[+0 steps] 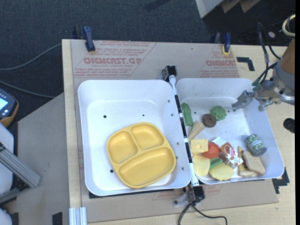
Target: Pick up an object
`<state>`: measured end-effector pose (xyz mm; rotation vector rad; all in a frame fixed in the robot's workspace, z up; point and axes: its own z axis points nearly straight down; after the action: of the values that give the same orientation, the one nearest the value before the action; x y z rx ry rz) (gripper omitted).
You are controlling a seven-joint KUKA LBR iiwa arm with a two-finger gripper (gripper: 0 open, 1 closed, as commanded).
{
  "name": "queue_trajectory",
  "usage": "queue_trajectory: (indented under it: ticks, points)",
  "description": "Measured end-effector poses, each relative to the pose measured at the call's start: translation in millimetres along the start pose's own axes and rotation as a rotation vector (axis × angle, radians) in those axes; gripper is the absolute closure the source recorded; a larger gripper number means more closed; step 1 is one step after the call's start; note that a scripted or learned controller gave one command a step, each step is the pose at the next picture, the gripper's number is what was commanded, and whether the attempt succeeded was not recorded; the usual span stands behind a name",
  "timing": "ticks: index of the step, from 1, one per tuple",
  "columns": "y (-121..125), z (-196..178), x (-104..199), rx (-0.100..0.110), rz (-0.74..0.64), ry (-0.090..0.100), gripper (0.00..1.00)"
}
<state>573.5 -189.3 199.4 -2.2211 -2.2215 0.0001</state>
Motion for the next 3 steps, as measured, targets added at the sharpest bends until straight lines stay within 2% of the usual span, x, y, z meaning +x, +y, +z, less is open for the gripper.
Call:
queue_trajectory:
  ticks: [1,2,3]
  points:
    - [47,54,80,0.000,-0.008,0.002,0.00]
    - [26,119,46,0.008,0.004,0.001,0.00]
    - [30,104,47,-0.001,0.001,0.000,1.00]
